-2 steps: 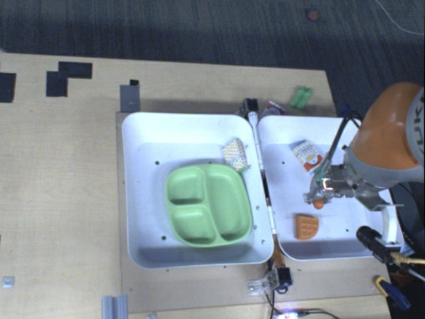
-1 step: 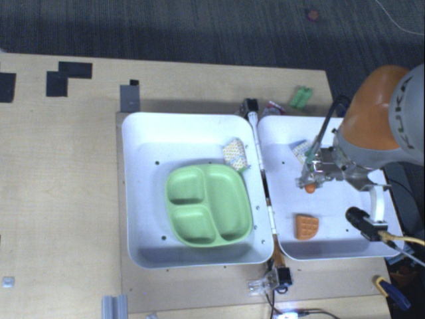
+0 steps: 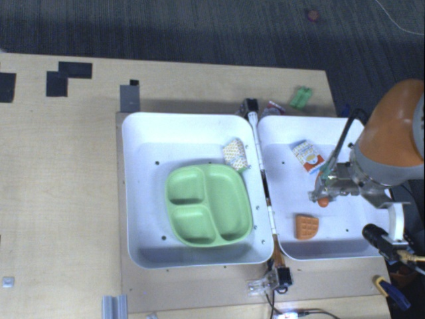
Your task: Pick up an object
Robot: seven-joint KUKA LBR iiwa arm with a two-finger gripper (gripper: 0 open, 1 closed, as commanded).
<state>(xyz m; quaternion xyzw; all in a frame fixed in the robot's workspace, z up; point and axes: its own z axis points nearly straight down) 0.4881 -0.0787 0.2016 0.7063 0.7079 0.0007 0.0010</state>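
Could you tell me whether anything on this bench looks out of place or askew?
A small green object lies on the bench behind the right bin, outside both bins. The green divided plate sits slightly askew in the left bin.

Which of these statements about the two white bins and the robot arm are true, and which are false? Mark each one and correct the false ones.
1. The green divided plate lies in the left bin. True.
2. The waffle-shaped orange piece lies in the left bin. False: it lies in the right bin, near its front wall.
3. The gripper is over the right bin. True.
4. The green plate has five compartments. False: it has three.
5. A small speckled object sits just beyond the green plate's far right corner. True.
6. The small orange and white packet lies on the green plate. False: it lies in the right bin.
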